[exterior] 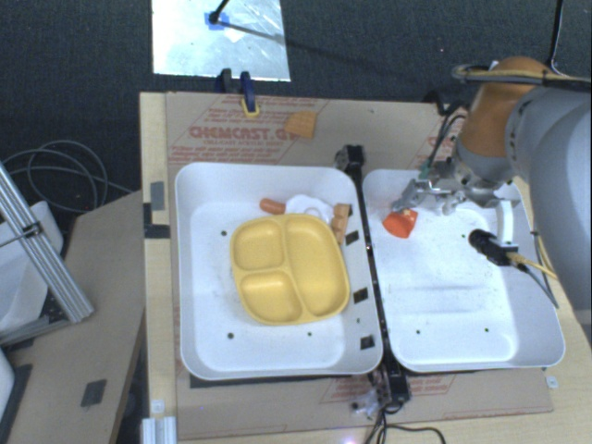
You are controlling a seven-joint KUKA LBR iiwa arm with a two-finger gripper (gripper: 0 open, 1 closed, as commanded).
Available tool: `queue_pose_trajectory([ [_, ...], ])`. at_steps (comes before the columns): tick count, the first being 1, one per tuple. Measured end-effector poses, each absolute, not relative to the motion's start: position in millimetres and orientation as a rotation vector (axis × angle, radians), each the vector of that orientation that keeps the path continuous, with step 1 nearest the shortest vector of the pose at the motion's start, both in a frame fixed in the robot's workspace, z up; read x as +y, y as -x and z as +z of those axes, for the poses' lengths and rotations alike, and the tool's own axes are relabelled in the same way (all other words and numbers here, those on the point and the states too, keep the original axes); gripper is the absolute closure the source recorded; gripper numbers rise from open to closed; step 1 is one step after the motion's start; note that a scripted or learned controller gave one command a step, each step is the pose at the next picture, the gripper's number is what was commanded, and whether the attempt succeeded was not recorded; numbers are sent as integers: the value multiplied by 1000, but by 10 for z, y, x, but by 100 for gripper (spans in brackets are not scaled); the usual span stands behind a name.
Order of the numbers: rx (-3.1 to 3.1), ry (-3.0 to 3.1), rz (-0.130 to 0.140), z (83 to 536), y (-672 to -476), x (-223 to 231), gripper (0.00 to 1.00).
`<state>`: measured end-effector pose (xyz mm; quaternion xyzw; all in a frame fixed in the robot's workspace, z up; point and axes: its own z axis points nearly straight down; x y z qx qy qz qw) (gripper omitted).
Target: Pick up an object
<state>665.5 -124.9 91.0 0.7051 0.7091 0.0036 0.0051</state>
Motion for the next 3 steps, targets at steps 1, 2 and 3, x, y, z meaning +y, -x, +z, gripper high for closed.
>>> queue_pose_trajectory([
  [1,2221,-2208,11,910,-6655,-1249,0],
  [2,2221,-2208,11,910,-6655,-1249,0],
  [3,2221,-2208,11,910,-6655,-1249,0],
])
